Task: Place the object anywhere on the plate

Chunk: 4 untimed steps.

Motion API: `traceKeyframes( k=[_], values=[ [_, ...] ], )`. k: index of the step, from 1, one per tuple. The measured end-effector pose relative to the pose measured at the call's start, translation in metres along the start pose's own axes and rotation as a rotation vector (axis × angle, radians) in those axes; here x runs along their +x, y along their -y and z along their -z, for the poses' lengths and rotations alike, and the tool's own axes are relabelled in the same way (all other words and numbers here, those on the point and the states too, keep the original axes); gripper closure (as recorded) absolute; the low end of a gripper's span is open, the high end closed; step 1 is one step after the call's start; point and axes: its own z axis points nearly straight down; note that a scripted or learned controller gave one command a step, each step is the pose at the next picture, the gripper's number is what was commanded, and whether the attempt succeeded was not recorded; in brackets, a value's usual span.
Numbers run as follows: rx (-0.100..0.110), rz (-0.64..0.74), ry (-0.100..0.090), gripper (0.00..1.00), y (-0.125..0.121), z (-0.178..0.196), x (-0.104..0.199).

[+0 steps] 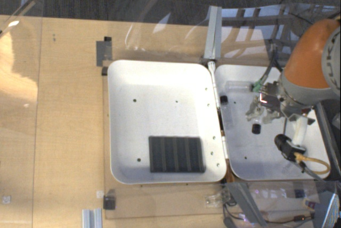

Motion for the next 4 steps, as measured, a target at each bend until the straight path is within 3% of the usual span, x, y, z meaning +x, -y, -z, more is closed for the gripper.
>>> traceKeyframes(
  k=[1,2,3,4],
  values=[
    [0.003,0.001,0.0,1.0,-0.089,-0.024,0.095],
    [0.002,-0.367,0.0,1.0,-0.074,-0.023,0.188],
    [0.006,-0.759,0.001,1.0,-0.04,-0.1,0.233],
    [0.004,-0.455,-0.001,1.0,0.065,-0.012,0.213]
  ],
)
